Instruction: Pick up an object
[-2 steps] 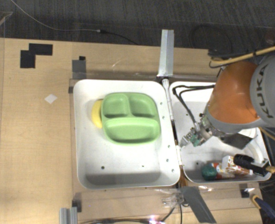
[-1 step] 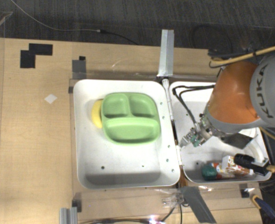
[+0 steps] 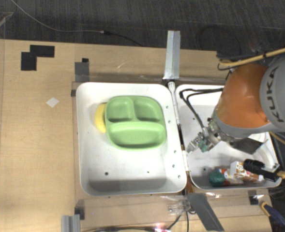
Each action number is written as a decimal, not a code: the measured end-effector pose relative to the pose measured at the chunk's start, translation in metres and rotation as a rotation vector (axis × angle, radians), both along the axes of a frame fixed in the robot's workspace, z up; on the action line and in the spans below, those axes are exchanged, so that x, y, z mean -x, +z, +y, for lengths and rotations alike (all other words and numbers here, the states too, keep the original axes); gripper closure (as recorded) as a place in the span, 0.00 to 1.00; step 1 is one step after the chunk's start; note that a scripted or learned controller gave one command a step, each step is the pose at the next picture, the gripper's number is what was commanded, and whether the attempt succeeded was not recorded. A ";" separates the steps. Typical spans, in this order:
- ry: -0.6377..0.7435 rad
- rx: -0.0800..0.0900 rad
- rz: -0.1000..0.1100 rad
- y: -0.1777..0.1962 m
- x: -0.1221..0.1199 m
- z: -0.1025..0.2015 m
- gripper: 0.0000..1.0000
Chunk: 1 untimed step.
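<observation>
Green divided plate (image 3: 134, 121) sits in the left bin (image 3: 127, 180), toward its back half, near the right wall. We see a yellow object (image 3: 99, 118) poking out from under the plate's left edge; most of it is hidden, so we can't tell what it is.

Right bin (image 3: 196, 180) is largely covered by the arm (image 3: 251, 98), whose orange band and grey housing block the bin's back and centre. Right rim of that bin is cut off behind the arm and cabling.

Gripper (image 3: 200, 144) hangs over the right bin's left side, just beside the wall shared with the left bin. It is small and blurred at this slant; we can't tell how far apart it stands, and we see nothing clearly caught in it.

Along the right bin's front edge we make out a green round object (image 3: 216, 179), touching or just beside a white-and-red tube-like item (image 3: 239, 173) with a black end (image 3: 254, 166). Labels are unreadable. These lie well apart from the gripper, toward the front right corner.

Black cable (image 3: 193, 110) loops from the bin's back left corner down to the wrist.
</observation>
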State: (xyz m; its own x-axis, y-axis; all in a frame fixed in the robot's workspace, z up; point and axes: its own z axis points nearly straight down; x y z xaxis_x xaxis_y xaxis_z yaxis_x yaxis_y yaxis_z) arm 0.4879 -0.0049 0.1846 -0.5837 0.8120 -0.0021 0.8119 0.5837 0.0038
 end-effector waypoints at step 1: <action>0.009 0.000 0.000 0.000 0.000 0.003 1.00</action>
